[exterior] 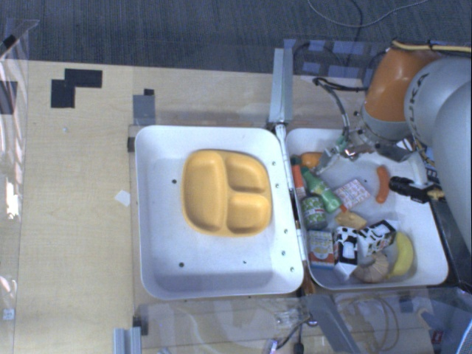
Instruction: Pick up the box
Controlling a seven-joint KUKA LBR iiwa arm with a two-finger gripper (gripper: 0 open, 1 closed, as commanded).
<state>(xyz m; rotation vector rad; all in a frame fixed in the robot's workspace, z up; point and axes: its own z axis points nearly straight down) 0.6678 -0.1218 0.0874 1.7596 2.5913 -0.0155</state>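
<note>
Here the camera view looks down on two white bins side by side on the counter. The left bin [158, 264] carries a yellow sectioned tray [225, 192]. The right bin [435, 268] is crowded with toy food: a green bottle [319, 189], an orange carrot-like piece [382, 184], a banana [403, 255], a black-and-white cow-patterned item [366, 240].

The box [352, 193], a small flat carton with a pinkish checked face, lies tilted near the middle of that bin, just right of the green bottle. It looks light and stiff, with thin card walls that could dent; taking it across its two short edges seems safest, since neighbours crowd its left side.

The pincer [346, 147] hangs over the bin's far edge, apart from the box; whether it is open or closed, I cannot tell.
</note>
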